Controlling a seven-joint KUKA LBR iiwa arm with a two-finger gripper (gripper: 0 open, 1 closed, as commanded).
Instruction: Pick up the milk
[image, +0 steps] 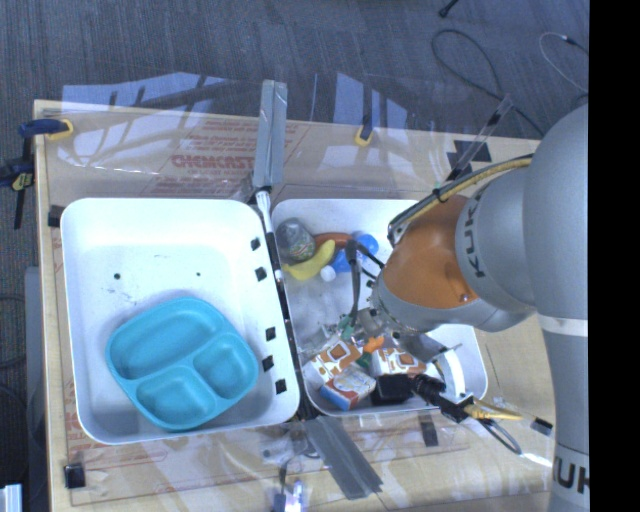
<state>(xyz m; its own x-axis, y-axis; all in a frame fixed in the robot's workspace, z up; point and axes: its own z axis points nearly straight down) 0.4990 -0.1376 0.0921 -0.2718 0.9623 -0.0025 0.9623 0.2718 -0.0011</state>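
Observation:
The milk looks to be the small white carton with blue and orange print (343, 388), lying at the near edge of the right bin (300, 215). A second carton with an orange pattern (338, 355) lies just behind it, touching it. My gripper (367, 332) is low in the right bin, right above and behind these cartons, under the orange wrist band. The arm hides much of the bin's right half.
A yellow banana (312, 262), a clear bottle (294, 238) and a blue round thing (364, 244) lie at the far end of the right bin. The left bin (90, 230) holds a blue divided plate (180, 362). A raised wall with black clips separates the bins.

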